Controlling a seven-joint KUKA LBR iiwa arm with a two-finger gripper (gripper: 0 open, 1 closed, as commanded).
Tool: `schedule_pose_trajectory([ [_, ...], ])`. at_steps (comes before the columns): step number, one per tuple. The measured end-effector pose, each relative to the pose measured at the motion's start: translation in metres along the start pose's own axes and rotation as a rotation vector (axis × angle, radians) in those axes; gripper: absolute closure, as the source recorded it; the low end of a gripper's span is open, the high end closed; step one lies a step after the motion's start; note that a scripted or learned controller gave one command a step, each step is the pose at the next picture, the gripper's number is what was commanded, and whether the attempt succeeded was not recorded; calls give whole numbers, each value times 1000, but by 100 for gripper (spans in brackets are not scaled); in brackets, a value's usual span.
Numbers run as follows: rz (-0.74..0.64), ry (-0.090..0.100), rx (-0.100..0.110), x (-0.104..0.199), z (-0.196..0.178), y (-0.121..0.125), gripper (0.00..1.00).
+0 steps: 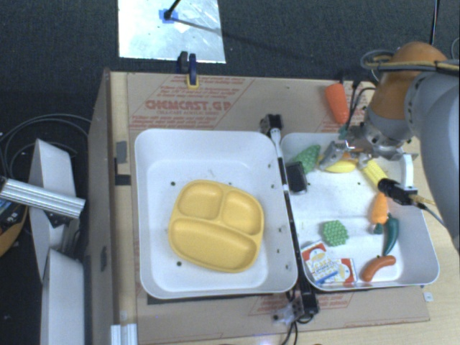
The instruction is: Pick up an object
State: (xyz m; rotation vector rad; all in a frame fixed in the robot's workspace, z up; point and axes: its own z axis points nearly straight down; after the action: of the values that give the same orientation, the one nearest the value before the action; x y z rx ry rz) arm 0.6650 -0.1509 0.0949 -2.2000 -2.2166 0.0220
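Observation:
My gripper [343, 152] hangs low over the far end of the right bin [424, 264], at the end of the grey arm with its orange band. Directly under it lies a small yellow toy fruit [343, 167], partly covered by the gripper. A green bumpy toy vegetable [308, 157] lies just left of it and a yellow corn cob [374, 172] just right. Nearer the front of this bin are an orange carrot [379, 208], a dark green pepper [390, 236], a brown sausage [378, 266], a round green piece [333, 231] and a printed packet [328, 264].
The left bin [154, 214] holds a yellow divided plate [215, 224]. A black clip [295, 177] sits on the wall between the bins. An orange carrot [336, 100] lies on the cardboard behind the right bin. A cable [402, 191] crosses the bin's right side.

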Motion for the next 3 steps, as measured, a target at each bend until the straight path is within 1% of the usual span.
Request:
schedule_pose_trajectory([
  [1, 2, -3, -29, 64, -81, -14, 100],
  [2, 3, -4, -26, 63, -80, -15, 0],
  [3, 3, -5, -28, 65, -1, -4, 0],
])
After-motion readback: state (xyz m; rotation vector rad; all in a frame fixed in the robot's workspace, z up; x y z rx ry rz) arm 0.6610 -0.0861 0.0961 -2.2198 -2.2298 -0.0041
